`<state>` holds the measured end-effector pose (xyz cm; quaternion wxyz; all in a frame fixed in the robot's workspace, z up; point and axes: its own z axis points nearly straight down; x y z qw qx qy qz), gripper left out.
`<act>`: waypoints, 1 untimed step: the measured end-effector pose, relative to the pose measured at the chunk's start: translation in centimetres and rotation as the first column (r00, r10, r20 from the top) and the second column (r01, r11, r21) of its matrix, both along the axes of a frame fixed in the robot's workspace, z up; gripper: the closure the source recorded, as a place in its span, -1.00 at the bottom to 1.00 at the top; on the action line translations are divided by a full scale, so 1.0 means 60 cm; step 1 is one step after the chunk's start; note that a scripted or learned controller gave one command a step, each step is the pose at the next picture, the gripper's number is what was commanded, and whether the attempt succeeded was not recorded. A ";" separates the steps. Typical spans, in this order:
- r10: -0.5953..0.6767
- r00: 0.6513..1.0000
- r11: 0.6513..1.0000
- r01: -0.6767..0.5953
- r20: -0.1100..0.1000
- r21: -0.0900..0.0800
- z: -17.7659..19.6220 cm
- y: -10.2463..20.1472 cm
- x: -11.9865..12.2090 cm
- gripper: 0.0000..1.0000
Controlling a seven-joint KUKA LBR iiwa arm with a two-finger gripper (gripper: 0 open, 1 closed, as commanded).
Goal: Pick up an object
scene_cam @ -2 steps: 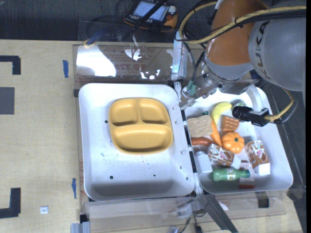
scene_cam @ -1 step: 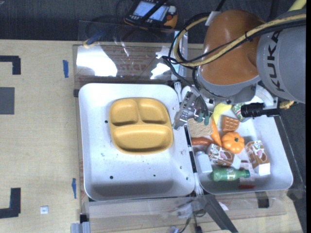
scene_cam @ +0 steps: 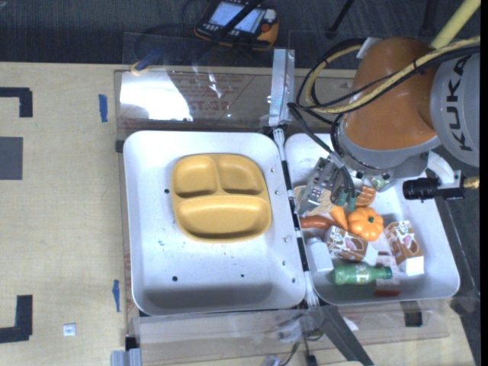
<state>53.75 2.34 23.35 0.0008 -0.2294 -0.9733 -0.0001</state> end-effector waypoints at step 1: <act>-0.275 0.962 0.962 0.275 0.005 0.001 0.088 0.061 0.029 1.00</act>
